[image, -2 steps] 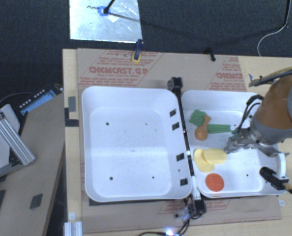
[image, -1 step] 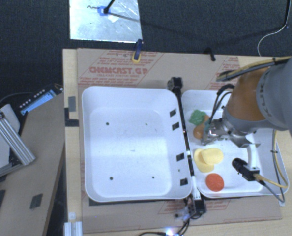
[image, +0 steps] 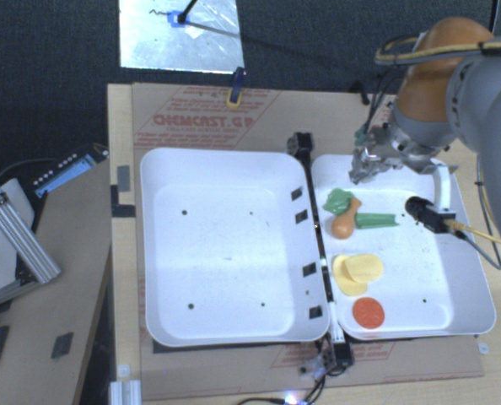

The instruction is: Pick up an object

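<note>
My gripper (image: 363,172) hangs over the back edge of the right bin (image: 461,268), its fingers pointing down with nothing seen between them. Just in front of it and slightly left lies a toy carrot (image: 346,219) with an orange root and a green leafy top. A green stalk piece (image: 375,220) lies beside the carrot on its right. Nearer the front, two yellow slices (image: 357,272) overlap, and a flat red disc (image: 369,312) rests close to the bin's front edge.
The left bin (image: 225,243) sits alongside, split from the right one by a ridge with black clips (image: 316,234). A shiny metal sheet (image: 181,24) lies beyond the bench at the back. The grey arm (image: 478,91) fills the upper right.
</note>
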